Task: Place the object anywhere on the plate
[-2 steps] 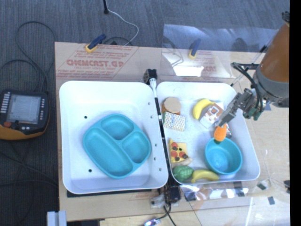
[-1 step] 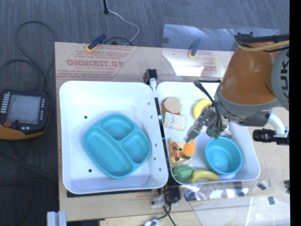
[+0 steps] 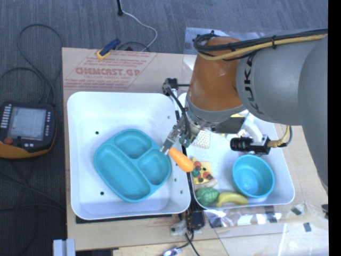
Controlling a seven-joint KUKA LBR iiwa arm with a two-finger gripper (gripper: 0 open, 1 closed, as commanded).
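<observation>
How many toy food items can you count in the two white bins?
4: a carrot over the divide between the bins by the hand; pizza slice, green vegetable and banana in the right bin. The arm may hide more.

Pincer (image 3: 173,143) grips carrot (image 3: 181,160) — just beside plate (image 3: 130,164) rim.

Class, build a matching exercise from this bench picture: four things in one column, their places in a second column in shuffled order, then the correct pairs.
Things:
1. blue plate
2. blue bowl
3. banana
4. carrot

Places:
A. right bin, front edge
B. left bin
C. at the end effector, over the divide between the bins
D. right bin, just behind the banana

Pairs: 1-B, 2-D, 3-A, 4-C
</observation>
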